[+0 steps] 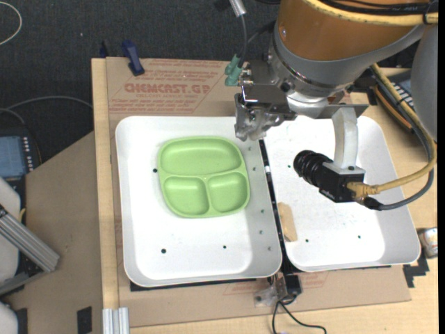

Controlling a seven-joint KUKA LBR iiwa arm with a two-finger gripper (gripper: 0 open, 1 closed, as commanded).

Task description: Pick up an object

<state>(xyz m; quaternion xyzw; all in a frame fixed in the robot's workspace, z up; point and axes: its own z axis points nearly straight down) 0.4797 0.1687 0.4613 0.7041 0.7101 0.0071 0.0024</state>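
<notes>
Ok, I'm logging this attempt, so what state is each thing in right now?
green divided plate: lying flat, right side up, in the left bin, untouched.
hand: low over the seam between the bins, at the plate's upper right corner, holding nothing visible.
small tan block: lying at the right bin's left edge.

Plastic, board and metal, mostly smooth

The green divided plate looks like matt, smooth plastic; the 2 white bins are smooth with a faint sheen. The bench board is dull brown, like cardboard or fibreboard. The gripper is bare grey metal.
</notes>
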